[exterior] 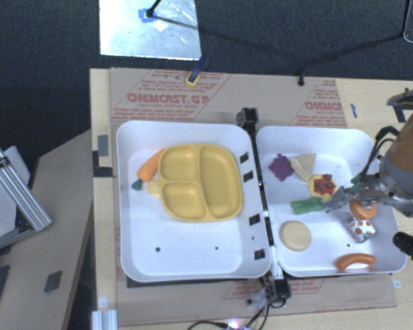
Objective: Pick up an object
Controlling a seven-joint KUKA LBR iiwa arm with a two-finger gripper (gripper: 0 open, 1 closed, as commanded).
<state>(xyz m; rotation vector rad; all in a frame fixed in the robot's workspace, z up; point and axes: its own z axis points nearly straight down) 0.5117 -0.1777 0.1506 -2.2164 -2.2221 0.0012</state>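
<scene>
Camera view: gripper [361, 208], grip state unclear, hovers over a small orange toy [363, 210]; looks light, rigid; pinch its sides, bin's [310, 137] four o'clock.

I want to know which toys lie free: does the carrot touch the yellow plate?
Touching. The camera view shows the carrot lying against the left rim of the yellow plate, with no white bin floor between them.

A shiny metal sheet [149, 18] lies on dark carpet [41, 60].
</scene>
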